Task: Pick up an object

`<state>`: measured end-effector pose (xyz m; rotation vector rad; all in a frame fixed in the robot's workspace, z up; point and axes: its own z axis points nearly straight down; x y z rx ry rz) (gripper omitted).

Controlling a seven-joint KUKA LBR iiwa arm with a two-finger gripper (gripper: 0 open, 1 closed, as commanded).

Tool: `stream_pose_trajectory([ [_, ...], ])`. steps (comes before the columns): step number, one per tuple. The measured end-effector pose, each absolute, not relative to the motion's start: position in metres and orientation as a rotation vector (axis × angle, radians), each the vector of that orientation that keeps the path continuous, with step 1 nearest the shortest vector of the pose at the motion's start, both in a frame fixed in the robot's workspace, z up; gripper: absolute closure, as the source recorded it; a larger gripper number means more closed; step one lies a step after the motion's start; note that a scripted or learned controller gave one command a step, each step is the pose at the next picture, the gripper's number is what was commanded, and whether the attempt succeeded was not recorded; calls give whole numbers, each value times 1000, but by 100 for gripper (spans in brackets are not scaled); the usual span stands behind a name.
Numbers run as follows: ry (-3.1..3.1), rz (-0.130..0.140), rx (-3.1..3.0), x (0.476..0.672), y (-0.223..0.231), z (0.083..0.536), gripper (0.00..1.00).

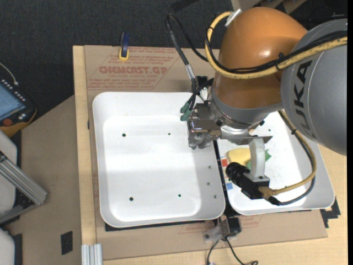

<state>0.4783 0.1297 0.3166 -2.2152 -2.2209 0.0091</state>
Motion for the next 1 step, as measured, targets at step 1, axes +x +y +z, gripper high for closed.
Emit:
stream_pose_trajectory([
  [1, -2229, -13, -2218, 480, 167, 384, 100],
])
